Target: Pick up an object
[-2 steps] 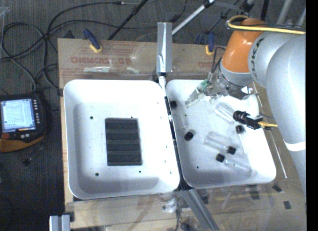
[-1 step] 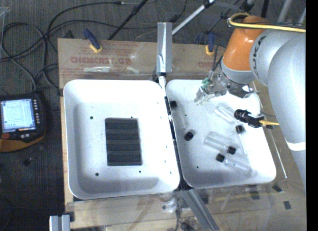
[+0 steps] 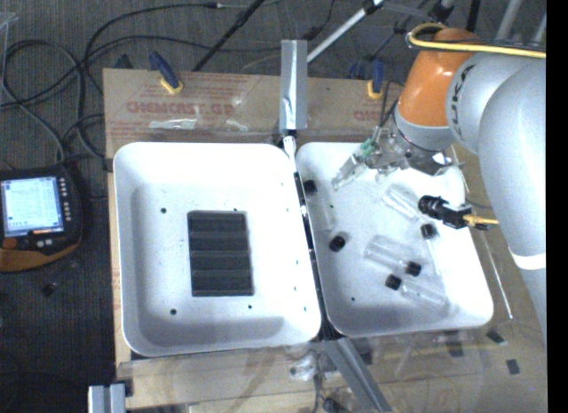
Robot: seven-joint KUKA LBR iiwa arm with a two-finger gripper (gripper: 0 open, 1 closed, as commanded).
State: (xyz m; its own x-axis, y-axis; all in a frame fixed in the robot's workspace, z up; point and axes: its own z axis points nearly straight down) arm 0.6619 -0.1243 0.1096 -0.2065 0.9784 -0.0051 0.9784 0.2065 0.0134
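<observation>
Vials (image 3: pixel 404 271) lie scattered in the right bin (image 3: pixel 337 313), clear tubes with black caps, some near the front, one just under the arm (image 3: pixel 479 91). I read this as the approach step: the gripper (image 3: pixel 377 155) hangs over the bin's back edge, and I cannot tell how it is set. Next I would need to choose one vial and descend squarely over it. A dark ribbed block (image 3: pixel 220 253) sits in the left bin (image 3: pixel 133 225).

The grey arm (image 3: pixel 506 136) with its orange band (image 3: pixel 430 91) reaches in from the frame's upper right, angled down and leftward. Its two-finger gripper (image 3: pixel 368 158) sits right of centre, in the frame's upper half.
</observation>
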